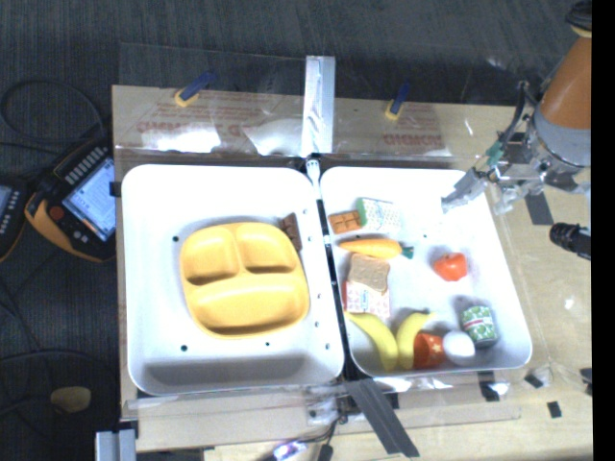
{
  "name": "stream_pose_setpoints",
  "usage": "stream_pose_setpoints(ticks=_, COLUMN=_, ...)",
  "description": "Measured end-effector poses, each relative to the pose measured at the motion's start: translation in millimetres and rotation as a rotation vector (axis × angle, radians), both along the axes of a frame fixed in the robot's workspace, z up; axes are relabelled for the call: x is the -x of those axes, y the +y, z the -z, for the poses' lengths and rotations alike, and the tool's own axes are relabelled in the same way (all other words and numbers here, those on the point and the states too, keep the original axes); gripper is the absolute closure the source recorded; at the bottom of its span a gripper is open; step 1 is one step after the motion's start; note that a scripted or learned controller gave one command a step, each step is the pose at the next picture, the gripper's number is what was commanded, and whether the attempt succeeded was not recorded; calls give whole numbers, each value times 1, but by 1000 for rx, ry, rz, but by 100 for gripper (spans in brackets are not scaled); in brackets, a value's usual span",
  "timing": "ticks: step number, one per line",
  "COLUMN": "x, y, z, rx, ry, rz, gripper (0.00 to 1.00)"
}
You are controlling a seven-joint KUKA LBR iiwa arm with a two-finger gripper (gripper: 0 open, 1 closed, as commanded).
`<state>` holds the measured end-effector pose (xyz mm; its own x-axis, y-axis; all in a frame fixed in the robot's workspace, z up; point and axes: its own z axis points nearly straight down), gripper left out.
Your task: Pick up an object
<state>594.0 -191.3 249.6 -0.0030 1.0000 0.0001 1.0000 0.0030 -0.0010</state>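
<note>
The right bin (509,257) holds several toy foods: a carrot (373,248), a red tomato (451,266), two bananas (389,336), a bread-like packet (368,284), a small green can (479,322), a white egg (459,346), a red piece (430,351), a brown waffle square (344,222) and a pale packet (381,213). My gripper (479,198) hangs over the bin's far right corner, up and right of the tomato. It is open with nothing between its fingers.
The left bin (144,257) holds a yellow divided plate (245,277), with a small brown piece (290,229) at the plate's far right corner. A metal divider (319,104) stands behind the bins. A handheld pendant (82,200) lies off the bench at left.
</note>
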Motion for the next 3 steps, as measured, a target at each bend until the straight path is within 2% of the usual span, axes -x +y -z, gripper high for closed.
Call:
stream_pose_setpoints(ticks=1, x=-59, y=13, z=12, rx=5, ry=0, rz=-32, gripper=0)
stream_pose_setpoints(ticks=2, x=-70, y=53, z=132, rx=4, ry=-9, rz=-155, gripper=0)
stream_pose_setpoints(ticks=3, x=13, y=83, z=160, rx=3, ry=-10, rz=-215, gripper=0)
